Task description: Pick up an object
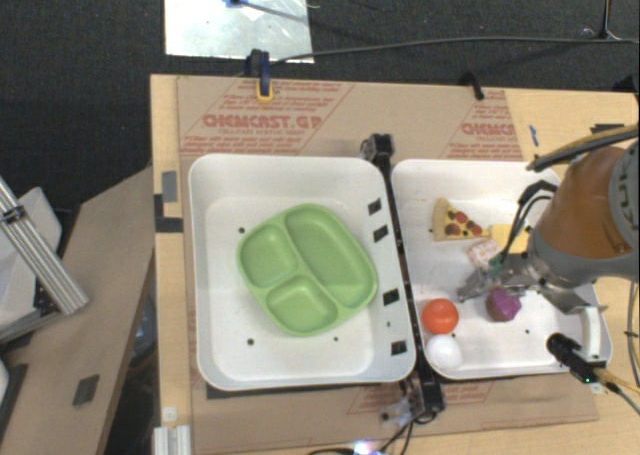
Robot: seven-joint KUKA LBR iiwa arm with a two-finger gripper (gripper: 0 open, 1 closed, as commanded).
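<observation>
Two grey fingers of the claw (pixel 487 283) reach down into the right bin (pixel 560 178). They look spread apart, and nothing sits between them. One finger tip is just beside a purple toy (pixel 503 305), right at its top edge. I cannot tell if it touches the toy. A small pink and white thing (pixel 482 254) lies just above the claw, partly under the arm (pixel 590 218).

Near the purple toy, to its left, sits an orange ball (pixel 439 316). A white ball (pixel 444 350) lies just below the orange one, close to the front wall of the bin. Higher up in the same bin lies a toy pizza slice (pixel 455 220) with red dots on it.

Next door, the left bin (pixel 225 193) holds a green plate (pixel 306 268) with three parts. Both bins sit on a brown cardboard sheet (pixel 290 113) with red letters.
</observation>
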